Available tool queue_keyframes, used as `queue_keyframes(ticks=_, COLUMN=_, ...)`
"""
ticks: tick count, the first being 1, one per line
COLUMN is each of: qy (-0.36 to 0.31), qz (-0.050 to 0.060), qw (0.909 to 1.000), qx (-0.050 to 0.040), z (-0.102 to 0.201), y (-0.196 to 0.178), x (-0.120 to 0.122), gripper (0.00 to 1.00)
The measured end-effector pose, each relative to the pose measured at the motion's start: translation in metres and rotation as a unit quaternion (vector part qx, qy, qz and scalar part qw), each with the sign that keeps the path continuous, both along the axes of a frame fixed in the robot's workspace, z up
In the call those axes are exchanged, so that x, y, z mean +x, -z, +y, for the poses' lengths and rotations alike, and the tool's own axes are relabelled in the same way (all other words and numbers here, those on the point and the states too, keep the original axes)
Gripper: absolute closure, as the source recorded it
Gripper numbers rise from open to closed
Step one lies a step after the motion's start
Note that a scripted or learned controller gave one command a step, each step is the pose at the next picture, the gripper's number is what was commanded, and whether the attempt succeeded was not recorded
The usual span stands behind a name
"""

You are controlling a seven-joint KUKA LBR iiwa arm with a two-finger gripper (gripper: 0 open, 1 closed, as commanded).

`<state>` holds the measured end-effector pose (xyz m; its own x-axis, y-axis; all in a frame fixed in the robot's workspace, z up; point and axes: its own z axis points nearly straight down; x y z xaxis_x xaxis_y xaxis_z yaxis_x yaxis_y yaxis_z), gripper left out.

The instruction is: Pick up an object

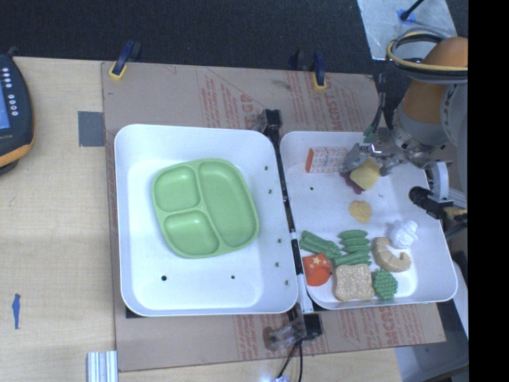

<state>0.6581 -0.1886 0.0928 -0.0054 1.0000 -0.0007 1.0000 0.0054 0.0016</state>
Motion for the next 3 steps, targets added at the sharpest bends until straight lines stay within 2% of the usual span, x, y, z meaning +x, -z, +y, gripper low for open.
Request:
queue_keyframes(ticks=1, qy=-0.001, qz=0.004, qw=1.0000, qx=0.0006, z=0.030, y=0.001, x=-0.021, gripper=0.00)
queue_keyframes(ticks=2, qy=0.004, qz=0.006, qw=1.0000, qx=0.0001, z=-0.019, y=0.001, x=-0.114, gripper=0.00)
queue_keyframes(ticks=3, qy=-0.004, qz=0.000, qw=1.0000, qx=0.0017, z=0.067, y=0.001, x=-0.065, gripper=0.00)
